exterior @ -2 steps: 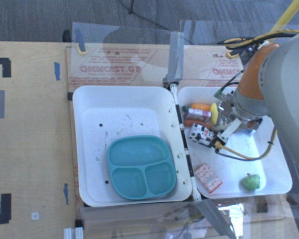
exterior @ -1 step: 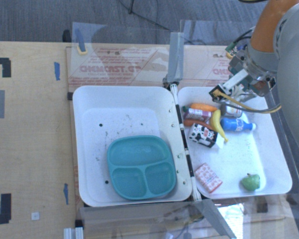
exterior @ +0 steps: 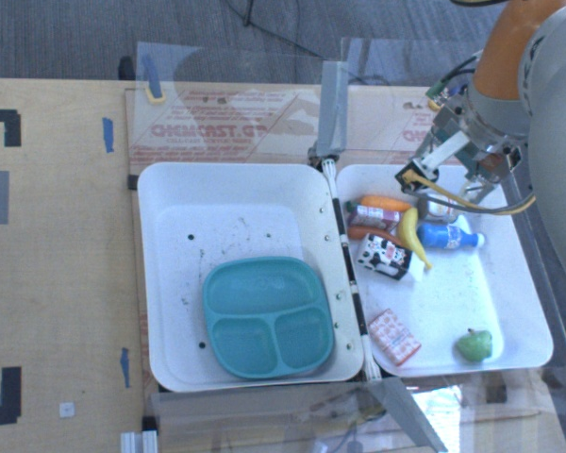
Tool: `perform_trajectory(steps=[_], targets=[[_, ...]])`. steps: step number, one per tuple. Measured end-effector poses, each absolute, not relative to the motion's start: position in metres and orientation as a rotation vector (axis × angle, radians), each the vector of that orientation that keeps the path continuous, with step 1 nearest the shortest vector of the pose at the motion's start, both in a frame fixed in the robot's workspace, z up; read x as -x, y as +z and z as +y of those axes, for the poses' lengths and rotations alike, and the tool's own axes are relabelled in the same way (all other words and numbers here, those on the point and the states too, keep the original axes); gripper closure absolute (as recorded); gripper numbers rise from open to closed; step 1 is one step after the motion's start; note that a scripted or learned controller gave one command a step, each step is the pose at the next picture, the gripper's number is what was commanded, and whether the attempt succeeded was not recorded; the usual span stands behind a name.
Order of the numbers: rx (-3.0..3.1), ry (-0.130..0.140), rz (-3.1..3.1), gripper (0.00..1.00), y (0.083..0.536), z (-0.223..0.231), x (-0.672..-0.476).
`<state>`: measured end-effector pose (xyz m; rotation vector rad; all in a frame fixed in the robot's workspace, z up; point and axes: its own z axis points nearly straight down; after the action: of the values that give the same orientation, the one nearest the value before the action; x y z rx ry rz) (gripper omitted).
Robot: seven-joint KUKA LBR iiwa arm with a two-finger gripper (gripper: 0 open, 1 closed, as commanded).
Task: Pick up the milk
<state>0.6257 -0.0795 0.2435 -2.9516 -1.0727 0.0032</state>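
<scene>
The milk [exterior: 385, 255] is a small carton with black and white cow patches, lying on its side in the right bin [exterior: 509, 291] near the bin's left wall. A banana [exterior: 412, 236] lies right against its upper right side. My gripper [exterior: 441, 177] hangs over the bin's far edge, above and to the right of the carton and well apart from it. Nothing shows in its grasp.
Around the milk lie a carrot [exterior: 385, 202], a small bottle [exterior: 374, 217] and a blue bottle [exterior: 447, 236]. A red and white packet [exterior: 394, 336] and a green fruit [exterior: 474, 344] sit near the front. The left bin [exterior: 170, 206] holds a teal divided plate [exterior: 267, 315].
</scene>
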Motion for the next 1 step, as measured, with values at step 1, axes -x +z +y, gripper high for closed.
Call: perform_trajectory(steps=[1], targets=[[2.978,0.006,-0.994,0.0,0.1836,0.0009,-0.5658]])
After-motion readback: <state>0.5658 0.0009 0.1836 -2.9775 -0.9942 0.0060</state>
